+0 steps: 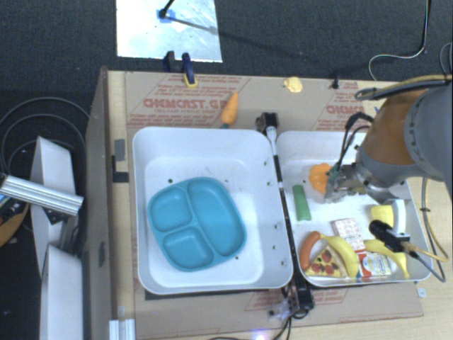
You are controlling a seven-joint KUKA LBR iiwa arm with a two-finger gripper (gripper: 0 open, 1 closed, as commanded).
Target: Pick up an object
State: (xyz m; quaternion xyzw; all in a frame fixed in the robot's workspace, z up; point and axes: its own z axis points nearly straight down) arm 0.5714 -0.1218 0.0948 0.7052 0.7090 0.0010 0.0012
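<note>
**A:** Cam view: where's the gripper [338, 188]?
**B:** Low in the right bin [301, 142], approx 10 o'clock from the bin's middle. The arm [414, 137] comes in from 3 o'clock.

**A:** Open or closed?
**B:** Can't tell, the tip's too small & dark. Nothing visibly in its grip.

**A:** Nearest thing to pick?
**B:** An orange obj [319, 178], just beside the gripper at its 9 o'clock. Can't tell if they're touching.

**A:** What else is in that bin?
**B:** A green stick [302, 202] at 9 o'clock, near the left wall. A sausage [309, 246] at 7 o'clock, w/ a pizza slice [327, 261] touching its right side. A banana [345, 250] at 6 o'clock lies over the slice's edge. A red-white carton [347, 227] is just above the banana. A yellow block [382, 213] at 3 o'clock is well apart from the orange obj.

**A:** And the left bin [177, 137]?
**B:** A blue tray [197, 222] w/ 3 compartments, lying flat approx in the middle.

**A:** Anything outside the bins?
**B:** A carrot [228, 110] on the bench [177, 103], at 12 o'clock from the left bin, near its rim.
</note>
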